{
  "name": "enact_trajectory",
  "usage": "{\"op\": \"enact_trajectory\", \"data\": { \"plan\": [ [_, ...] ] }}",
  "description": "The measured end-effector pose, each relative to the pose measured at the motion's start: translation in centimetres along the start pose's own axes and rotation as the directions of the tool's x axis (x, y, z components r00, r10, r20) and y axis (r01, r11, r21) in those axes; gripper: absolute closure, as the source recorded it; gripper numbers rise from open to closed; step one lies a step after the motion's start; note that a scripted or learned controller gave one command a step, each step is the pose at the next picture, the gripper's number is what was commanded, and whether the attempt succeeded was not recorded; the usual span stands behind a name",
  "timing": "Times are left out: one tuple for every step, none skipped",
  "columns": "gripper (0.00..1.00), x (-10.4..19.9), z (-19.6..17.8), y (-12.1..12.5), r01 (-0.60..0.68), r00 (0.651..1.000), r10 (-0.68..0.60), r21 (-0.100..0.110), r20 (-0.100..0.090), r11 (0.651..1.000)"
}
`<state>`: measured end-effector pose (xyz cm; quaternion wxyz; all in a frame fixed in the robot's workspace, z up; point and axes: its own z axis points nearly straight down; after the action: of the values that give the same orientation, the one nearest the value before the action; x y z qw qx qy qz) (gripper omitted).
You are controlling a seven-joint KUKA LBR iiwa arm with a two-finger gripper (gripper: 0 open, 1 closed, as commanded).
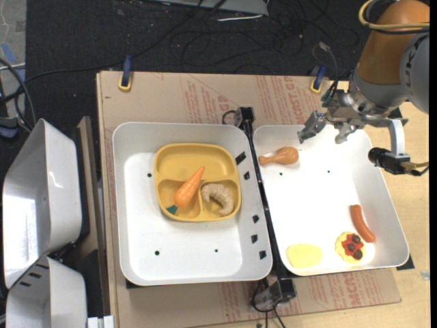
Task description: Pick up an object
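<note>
We saw a desk covered with brown cardboard [205, 94], and dark floor with black cables [205, 39] behind it. Two shallow white bins stood side by side: the left bin [136, 251] carried a yellow divided plastic plate [198, 157] with an orange toy carrot [189, 186] and a pale curled shrimp [218, 197]. The two-finger gripper [328, 130] hung over the far edge of the right bin [321, 203], fingers spread apart and holding nothing. A tan toy drumstick [280, 157] lay near it, not touching.

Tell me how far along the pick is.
Nothing looks picked yet. The gripper hangs open over the right white bin, up-right of the orange drumstick-shaped toy, with nothing between its fingers. Left: descend, close on an object, lift. The red sausage lies untouched.
</note>
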<state>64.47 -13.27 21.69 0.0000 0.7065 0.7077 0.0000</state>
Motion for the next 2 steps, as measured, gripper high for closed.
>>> {"op": "enact_trajectory", "data": {
  "plan": [
    [0.00,0.3,4.2,0.3,0.001,1.000,-0.001,0.001,0.000,1.000],
    [0.00,-0.3,8.6,0.5,-0.002,1.000,0.002,0.002,0.001,1.000]
  ]
}}
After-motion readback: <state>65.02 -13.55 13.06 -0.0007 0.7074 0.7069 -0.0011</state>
